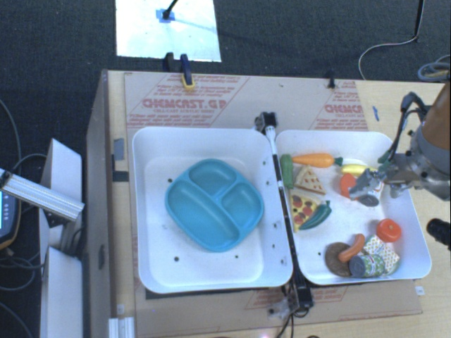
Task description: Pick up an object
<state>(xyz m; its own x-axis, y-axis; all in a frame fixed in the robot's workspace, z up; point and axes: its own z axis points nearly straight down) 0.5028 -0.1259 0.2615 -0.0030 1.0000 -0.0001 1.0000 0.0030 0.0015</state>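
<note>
Two shallow white bins sit side by side on a bench. The left bin (141,189) holds a blue divided plate (213,204) near its centre. In the right bin (416,255), at about 10 o'clock, a green cucumber (287,170) lies along the shared wall beside a carrot (314,160); a sandwich wedge (310,181) and a pizza slice (303,208) with a green pepper (318,215) lie below. At 5 o'clock cluster a sausage on a brown disc (344,254), a patterned can (368,265) and an orange tomato (388,230). At 2 o'clock the gripper (366,191) hangs just beside a red object (347,184); whether its fingers are parted cannot be told.
</note>
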